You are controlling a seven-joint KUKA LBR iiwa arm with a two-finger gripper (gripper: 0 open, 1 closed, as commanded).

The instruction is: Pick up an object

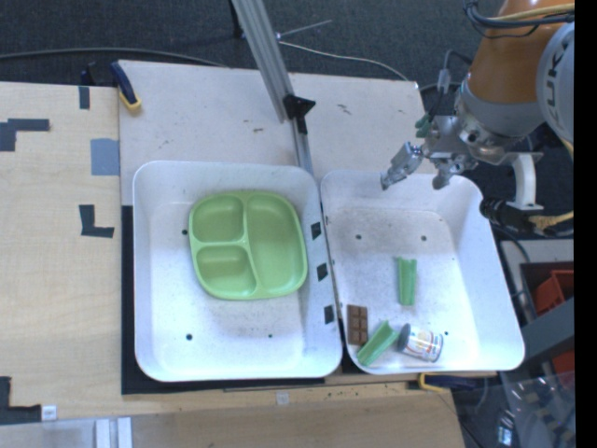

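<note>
**Jaws above the far edge of the right bin, nothing between them**

We see the grey arm (522,54) with its orange band reaching in from the right, its jaws (422,174) hanging over the far rim of the right bin (485,250). The two fingers stand spread apart — one (399,171) pointing down to the left, the other (440,177) just to its right — and we see nothing gripped between them.

The things to be picked lie well apart from the jaws, toward the near side of the right bin. A short green stick (407,280) lies upright in the view, about mid-bin. At the near edge we find three more: a small brown block (357,323) by the left wall, a green wedge-like piece (376,343) lying tilted just beside it, and a small jar (422,343) on its side, touching or almost touching the green piece — we cannot tell which.

The left bin (159,278) holds a green divided plate (248,245) with three compartments, set a little far of centre. Both bins rest side by side on the table (196,110), and a slanted metal post (266,40) rises from the far side, between the bins.
</note>
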